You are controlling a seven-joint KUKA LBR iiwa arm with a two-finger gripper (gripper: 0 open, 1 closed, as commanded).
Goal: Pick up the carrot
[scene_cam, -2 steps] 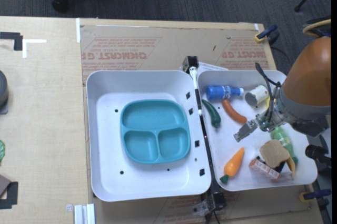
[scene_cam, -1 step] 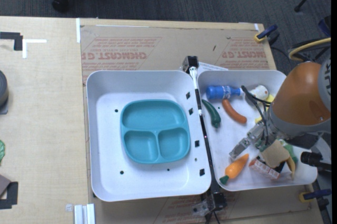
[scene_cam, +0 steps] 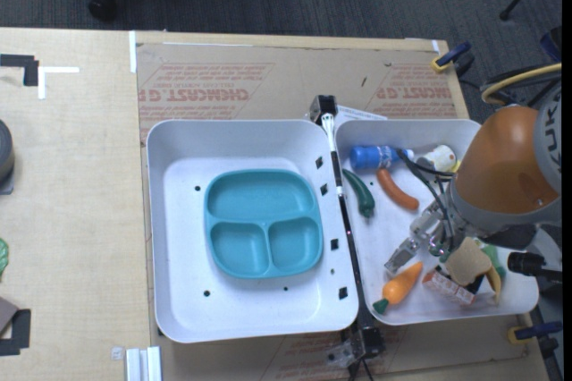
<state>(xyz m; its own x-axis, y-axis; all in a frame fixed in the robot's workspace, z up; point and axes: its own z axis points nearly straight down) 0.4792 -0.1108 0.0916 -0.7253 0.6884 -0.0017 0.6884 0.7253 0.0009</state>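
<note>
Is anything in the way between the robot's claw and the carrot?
Nothing visible blocks it. The gripper hangs right above the carrot near the front of the right bin, with only bare bin floor around that spot. The hot dog and green pepper lie farther back, out of the path.

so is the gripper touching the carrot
Cannot tell. In the camera view the gripper sits right against the carrot's upper end, with no plain gap or contact.
</note>
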